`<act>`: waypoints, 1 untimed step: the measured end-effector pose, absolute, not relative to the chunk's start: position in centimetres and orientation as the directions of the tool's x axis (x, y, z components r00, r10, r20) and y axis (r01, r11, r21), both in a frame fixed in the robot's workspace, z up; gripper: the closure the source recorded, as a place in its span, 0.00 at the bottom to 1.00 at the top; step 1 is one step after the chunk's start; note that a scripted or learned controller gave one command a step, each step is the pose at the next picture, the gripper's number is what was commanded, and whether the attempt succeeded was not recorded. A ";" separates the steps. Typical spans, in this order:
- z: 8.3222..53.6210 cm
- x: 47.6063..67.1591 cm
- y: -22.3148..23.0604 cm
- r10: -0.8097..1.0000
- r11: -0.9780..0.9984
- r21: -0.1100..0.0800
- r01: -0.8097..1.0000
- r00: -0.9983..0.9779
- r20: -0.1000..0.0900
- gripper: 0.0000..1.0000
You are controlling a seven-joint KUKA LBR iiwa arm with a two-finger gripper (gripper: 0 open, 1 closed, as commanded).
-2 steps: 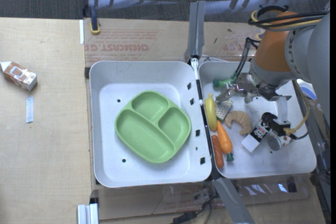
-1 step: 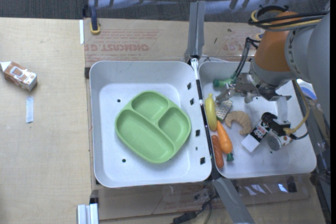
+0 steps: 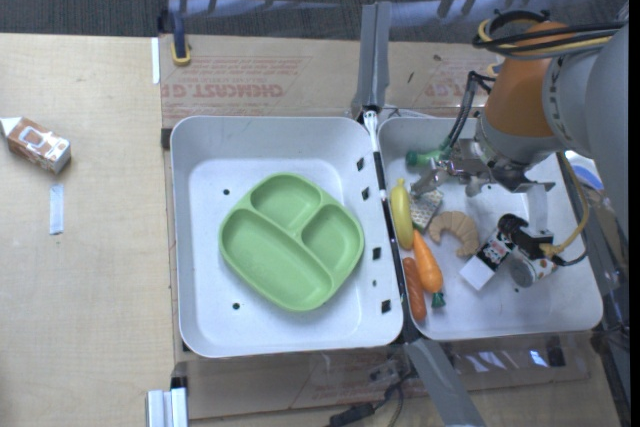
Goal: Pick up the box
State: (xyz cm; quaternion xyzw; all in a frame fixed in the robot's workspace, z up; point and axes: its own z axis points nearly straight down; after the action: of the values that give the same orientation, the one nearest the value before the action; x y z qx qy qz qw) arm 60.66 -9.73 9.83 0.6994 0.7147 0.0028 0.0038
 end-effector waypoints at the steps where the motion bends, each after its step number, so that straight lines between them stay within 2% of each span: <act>1: 9.8 60.7 -9.7 1.000 0.022 0.009 1.000 -0.022 -0.002 0.00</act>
State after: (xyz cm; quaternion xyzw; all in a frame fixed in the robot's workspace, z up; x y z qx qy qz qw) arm 60.66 -9.73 9.83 0.6994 0.7147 0.0028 0.0038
